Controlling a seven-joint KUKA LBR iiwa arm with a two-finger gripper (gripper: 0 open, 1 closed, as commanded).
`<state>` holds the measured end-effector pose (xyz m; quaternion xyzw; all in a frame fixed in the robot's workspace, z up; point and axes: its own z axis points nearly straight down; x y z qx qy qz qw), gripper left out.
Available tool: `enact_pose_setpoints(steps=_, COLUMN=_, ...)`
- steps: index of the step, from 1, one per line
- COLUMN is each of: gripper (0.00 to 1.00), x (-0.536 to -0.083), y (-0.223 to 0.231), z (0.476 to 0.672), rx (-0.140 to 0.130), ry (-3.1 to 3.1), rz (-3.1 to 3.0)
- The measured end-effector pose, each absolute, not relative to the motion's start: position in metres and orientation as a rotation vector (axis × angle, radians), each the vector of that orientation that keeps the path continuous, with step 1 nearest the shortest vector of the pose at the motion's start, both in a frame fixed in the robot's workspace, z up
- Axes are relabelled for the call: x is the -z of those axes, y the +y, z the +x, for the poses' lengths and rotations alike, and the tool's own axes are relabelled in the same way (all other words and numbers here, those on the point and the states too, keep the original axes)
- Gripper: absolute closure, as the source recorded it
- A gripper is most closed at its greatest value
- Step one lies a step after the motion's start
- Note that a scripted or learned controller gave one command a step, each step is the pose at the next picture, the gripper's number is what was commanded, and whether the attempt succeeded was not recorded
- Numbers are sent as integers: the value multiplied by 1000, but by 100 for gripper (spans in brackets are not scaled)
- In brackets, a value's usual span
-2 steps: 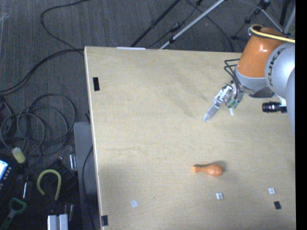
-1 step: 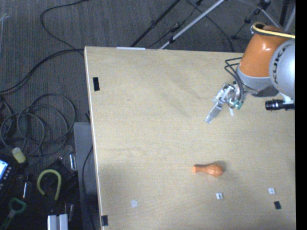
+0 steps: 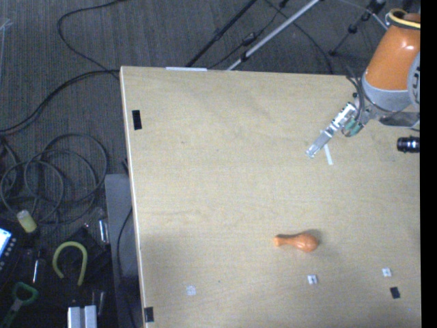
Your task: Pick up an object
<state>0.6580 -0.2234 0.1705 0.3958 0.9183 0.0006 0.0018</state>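
Camera view from above: the grey-and-orange arm's gripper (image 3: 319,147) hovers over the pale wooden desk (image 3: 218,183), fingers narrow, holding nothing. Approach stage, by my reading; next it must travel to the small orange pear-shaped object (image 3: 298,241), well apart, and descend.

A pale wooden bench top (image 3: 225,183) stands on a dark grey carpet floor (image 3: 61,46). Black cables (image 3: 54,176) lie in loops on the floor at the left, near a green curved tool (image 3: 70,258). Behind the bench, thin metal stand legs (image 3: 287,16) cross the floor at a slant.
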Motion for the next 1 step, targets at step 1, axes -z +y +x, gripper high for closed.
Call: enact_pose_setpoints(steps=1, gripper=0, x=-124, y=-189, z=660, rx=1, ry=2940, rz=1103)
